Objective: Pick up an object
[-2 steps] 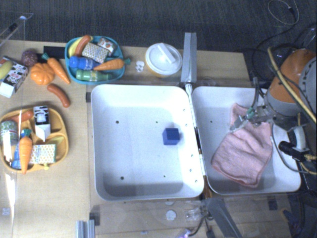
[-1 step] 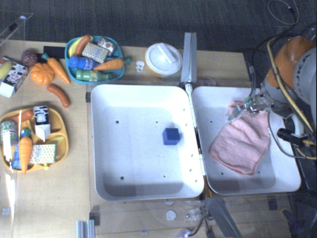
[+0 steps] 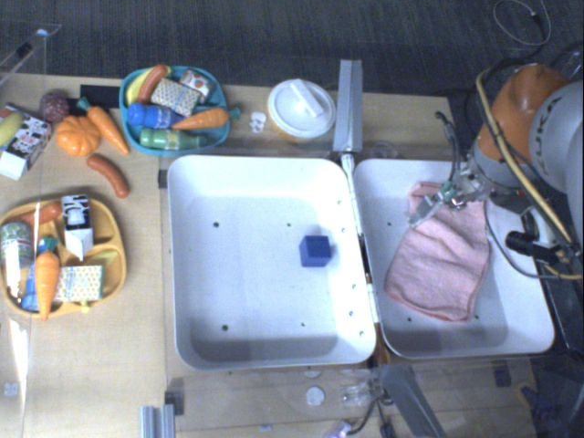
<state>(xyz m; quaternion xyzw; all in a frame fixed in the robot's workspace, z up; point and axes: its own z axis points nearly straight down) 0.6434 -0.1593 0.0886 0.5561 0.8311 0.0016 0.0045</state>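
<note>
Tabletop bins: gripper (image 3: 444,195) pinching pink cloth (image 3: 438,261) at right bin's (image 3: 520,340) far edge; thin hold may slip.

A blue cube (image 3: 316,250) rests flat on the floor of the left bin (image 3: 196,190), right of the bin's centre and well apart from every wall. A pink cloth (image 3: 440,263) lies crumpled in the right bin (image 3: 525,331), spread from the far middle toward the near left, its far edge bunched and raised.
</note>
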